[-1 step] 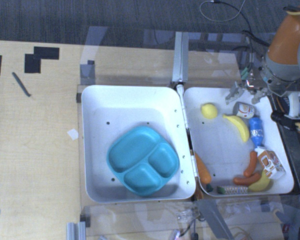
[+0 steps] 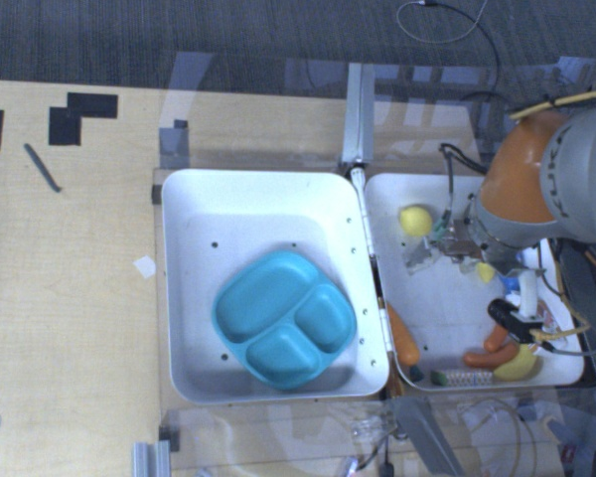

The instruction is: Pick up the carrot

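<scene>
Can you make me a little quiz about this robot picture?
1. True or false: the blue plate sits in the left bin.
2. What colour is the round fruit near the gripper?
3. Where does the carrot lie? A) on the blue plate B) against the right bin's left wall C) on the wooden bench

Key: 1 true; 2 yellow; 3 B.

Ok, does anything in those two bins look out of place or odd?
One thing: the carrot lies wedged against the right bin's left wall, by the divider between the bins, not flat on the floor. The blue tray sits askew in the left bin.
</scene>
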`<state>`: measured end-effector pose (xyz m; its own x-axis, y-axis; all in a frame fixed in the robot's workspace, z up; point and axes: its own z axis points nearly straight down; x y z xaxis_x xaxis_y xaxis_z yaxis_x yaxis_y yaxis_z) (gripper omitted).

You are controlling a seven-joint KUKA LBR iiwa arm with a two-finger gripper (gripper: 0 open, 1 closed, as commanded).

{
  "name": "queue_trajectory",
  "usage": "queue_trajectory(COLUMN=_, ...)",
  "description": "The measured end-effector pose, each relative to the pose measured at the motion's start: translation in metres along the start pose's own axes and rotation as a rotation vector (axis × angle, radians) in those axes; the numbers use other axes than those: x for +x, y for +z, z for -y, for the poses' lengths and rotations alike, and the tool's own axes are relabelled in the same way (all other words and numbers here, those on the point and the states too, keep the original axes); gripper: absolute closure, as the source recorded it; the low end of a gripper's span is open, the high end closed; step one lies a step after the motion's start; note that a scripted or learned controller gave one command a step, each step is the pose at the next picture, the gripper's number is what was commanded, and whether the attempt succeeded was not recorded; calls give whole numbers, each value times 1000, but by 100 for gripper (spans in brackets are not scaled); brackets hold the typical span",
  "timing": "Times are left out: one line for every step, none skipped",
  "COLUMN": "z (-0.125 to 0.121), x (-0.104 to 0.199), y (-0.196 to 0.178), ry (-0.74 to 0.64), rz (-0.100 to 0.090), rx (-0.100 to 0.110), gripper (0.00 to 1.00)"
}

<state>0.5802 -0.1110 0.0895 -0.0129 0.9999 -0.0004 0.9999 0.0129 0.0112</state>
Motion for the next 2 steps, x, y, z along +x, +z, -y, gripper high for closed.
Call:
queue_trajectory(z=-3, x=2, y=-12, ry=-2, rz=-2, rx=-7, gripper=100)
queue_trajectory(z=3, x=23, y=-1, ry=79, rz=3, rx=-3, gripper=100)
